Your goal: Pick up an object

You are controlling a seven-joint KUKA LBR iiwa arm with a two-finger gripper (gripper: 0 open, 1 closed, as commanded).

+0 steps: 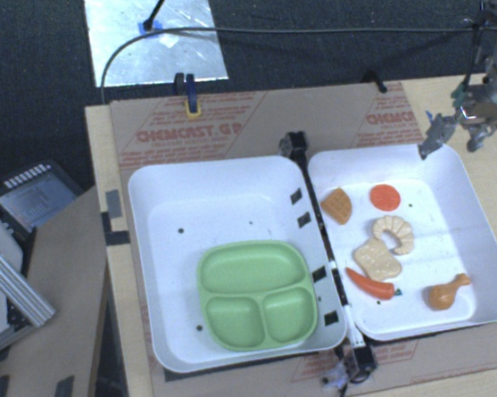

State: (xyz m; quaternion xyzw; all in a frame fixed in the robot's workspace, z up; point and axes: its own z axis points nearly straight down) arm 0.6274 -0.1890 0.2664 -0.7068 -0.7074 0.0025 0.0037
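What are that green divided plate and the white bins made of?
The green divided plate looks like moulded plastic: one even matte colour, softly rounded compartments. The white bins seem thin formed plastic too, with rounded corners and a faint sheen, though that is only a guess.

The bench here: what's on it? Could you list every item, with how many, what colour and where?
White bins: two, white, side by side on the bench.
Divided plate: one, light green, three compartments, in the left bin towards its near edge.
Bread slice: one, tan-orange, right bin, upper left.
Tomato slice: one, red-orange, right bin, beside the bread slice.
Shrimp: one, pale with orange stripes, middle of the right bin.
Toast piece: one, beige, touching the shrimp on its near side.
Chilli pepper: one, red, just below the toast piece.
Chicken drumstick: one, orange-brown, right bin, near right corner.
End effector: one, grey metal, above the right bin's far right corner, holding nothing.
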